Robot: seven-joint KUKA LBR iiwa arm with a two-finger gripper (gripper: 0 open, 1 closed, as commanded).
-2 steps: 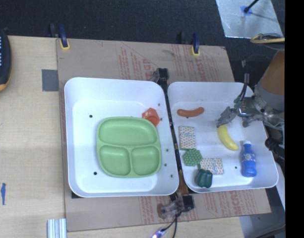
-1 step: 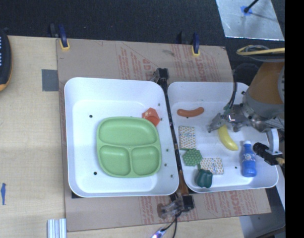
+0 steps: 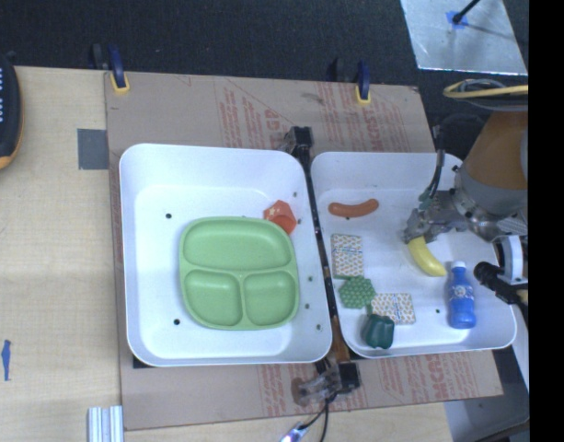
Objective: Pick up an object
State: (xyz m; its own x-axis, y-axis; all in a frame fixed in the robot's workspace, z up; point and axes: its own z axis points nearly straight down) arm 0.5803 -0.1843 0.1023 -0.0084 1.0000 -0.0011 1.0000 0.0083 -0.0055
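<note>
camera view: nearest, a dark green block [image 3: 378, 331] and blue bottle [image 3: 461, 295] lie in the right bin [image 3: 392, 166]. gripper [image 3: 423, 226] hovers just above the banana [image 3: 427, 257], grip state unclear. judged approach; next, descend and clamp.

1. Counter [image 3: 42, 274]: light wood-grain top, running out past the frame at 9 and 6 o'clock.
2. Brown cardboard sheet [image 3: 226, 109] with faint red print lies on it, held at the 12 o'clock edge by two blue-and-yellow clamps [image 3: 118, 70] and [image 3: 362, 79].
3. Grey tape patch [image 3: 92, 148] at 10 o'clock, just off the cardboard.
4. Black-and-orange device [image 3: 0, 109] at the far 9–10 o'clock edge, cropped.
5. Floor [image 3: 217, 12] beyond the 12 o'clock edge: dark carpet.
6. Pale grey sheet [image 3: 461, 21] on the floor at 1 o'clock, with a blue mark.
7. Light is even and diffuse.
</note>
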